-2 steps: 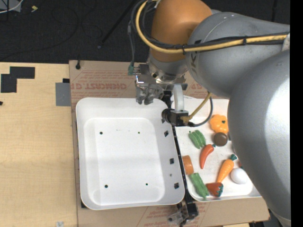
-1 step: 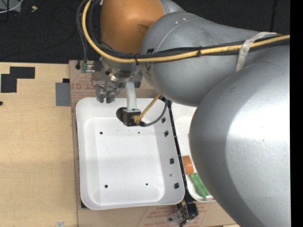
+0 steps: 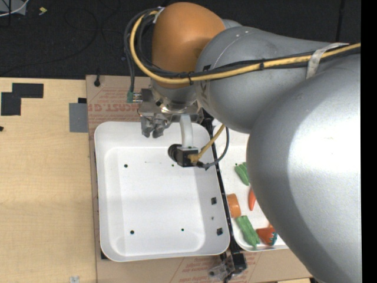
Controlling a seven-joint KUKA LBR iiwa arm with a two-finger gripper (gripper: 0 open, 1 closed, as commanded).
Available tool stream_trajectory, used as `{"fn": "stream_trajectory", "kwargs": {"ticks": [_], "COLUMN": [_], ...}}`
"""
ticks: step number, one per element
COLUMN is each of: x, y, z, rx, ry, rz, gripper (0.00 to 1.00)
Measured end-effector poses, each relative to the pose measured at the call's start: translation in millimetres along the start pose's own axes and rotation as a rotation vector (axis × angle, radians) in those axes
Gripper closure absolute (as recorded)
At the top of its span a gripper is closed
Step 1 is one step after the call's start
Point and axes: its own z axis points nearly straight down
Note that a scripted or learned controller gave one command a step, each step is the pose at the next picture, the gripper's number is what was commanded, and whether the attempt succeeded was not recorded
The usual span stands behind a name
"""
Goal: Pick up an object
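Hovering: claw (image 3: 154, 130) over left bin (image 3: 112, 217), nothing between fingers; open or shut, can't tell.
Targets: green pod (image 3: 247, 230), orange piece (image 3: 234, 204) in right bin.
Tip: centre over one item, descend straight.

Seen from one fixed camera above the bench (image 3: 41, 175), angled down across both white bins (image 3: 112, 217), arm (image 3: 306, 134) looming close at right.

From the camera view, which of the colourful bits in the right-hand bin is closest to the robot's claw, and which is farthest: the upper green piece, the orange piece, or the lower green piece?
Measured from the gripper over the left bin:
1. Upper green piece, at the top of the right bin, nearest.
2. Orange piece, lower along that bin's left wall.
3. Lower long green piece, near the bin's bottom edge, farthest.
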Motion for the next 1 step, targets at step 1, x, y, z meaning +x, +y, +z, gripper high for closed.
{"fn": "stream_trajectory", "kwargs": {"ticks": [1], "x": [48.9], "y": [-21.3], "z": [8.8], "rx": [-0.001], "ry": [0.004], "rz": [-0.007], "gripper": [1.0]}}
